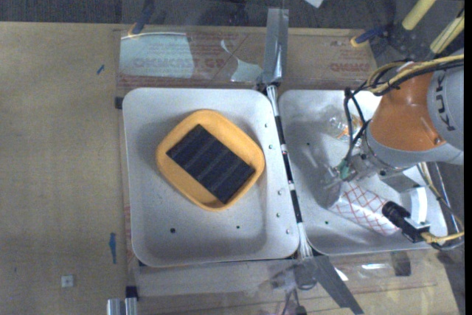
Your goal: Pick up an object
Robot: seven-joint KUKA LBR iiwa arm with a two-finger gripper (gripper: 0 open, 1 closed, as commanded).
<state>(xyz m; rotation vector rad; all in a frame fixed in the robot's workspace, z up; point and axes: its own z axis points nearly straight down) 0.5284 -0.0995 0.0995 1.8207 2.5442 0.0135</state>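
Step in hand, as judged: the approach or descent for a grasp in the right bin (313,232). The arm (413,122) reaches in over that bin's right edge, and the gripper (341,172) hangs low near the bin's middle. The tool's tip is small and partly lost against the white floor; how far it is open cannot be told, and nothing can be made out in its hold.

Candidate object: a white piece with a red criss-cross pattern (361,206), lying flat on the right bin's floor toward its near right corner, just beside the tool tip and on its near side. A faint clear or glossy thing (335,125) lies toward the far edge of the same bin; its kind cannot be told.

Left bin (140,232): holds one orange tray-like object with a dark ribbed insert (210,158), set skewed near the bin's middle, well apart from the arm.

Next move, as judged: the tool would need to be centred over the patterned piece before closing. A flat, thin item offers little to bite on, so a miss is likely.
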